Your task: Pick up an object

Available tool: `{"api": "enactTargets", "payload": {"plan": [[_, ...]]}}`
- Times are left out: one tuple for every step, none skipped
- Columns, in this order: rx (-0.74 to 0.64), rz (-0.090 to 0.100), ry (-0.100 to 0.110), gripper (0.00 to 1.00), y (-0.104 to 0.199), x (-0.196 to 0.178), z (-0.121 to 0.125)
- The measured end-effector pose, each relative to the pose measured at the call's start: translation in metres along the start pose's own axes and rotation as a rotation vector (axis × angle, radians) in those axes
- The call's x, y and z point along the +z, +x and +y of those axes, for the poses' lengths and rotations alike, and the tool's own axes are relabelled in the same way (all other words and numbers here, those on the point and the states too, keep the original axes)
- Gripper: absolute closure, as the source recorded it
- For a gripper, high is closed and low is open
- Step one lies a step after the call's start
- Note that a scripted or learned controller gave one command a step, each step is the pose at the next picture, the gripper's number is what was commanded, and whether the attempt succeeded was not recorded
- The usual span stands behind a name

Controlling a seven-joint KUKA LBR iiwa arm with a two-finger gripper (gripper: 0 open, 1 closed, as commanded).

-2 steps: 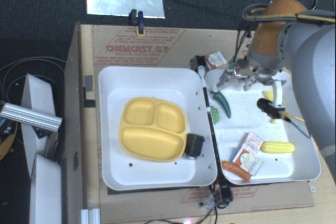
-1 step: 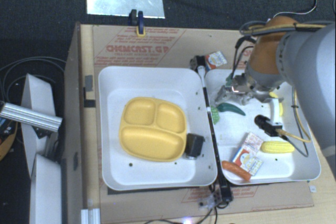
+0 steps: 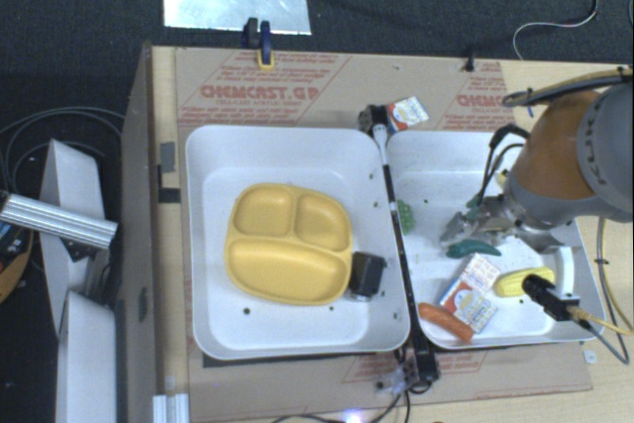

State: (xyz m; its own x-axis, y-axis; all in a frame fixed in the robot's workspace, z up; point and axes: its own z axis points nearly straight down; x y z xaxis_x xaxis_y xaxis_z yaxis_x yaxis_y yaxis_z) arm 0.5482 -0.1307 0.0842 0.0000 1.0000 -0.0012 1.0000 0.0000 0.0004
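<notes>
My gripper is low in the right bin, near its middle, with the orange-banded arm behind it to the right. Just below its tip lies a teal object, touching or nearly touching it; nothing shows plainly between the tips. A red and white snack packet lies in front of the gripper, with a yellow item to its right. Near the front wall lies an orange sausage-like piece. Against the bin's left wall rests a small green thing.
The left bin holds a yellow divided plate and a small black block at the plate's right edge. A small packet lies on the bench behind the bins. A ridge separates the two bins.
</notes>
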Motion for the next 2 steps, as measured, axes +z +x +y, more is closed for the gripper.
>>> {"api": "enactTargets", "payload": {"plan": [[-0.003, 0.001, -0.003, 1.0, 0.0009, -0.0106, 0.0013], [-0.002, 0.001, -0.003, 0.0, 0.0009, -0.0105, 0.0012]]}}
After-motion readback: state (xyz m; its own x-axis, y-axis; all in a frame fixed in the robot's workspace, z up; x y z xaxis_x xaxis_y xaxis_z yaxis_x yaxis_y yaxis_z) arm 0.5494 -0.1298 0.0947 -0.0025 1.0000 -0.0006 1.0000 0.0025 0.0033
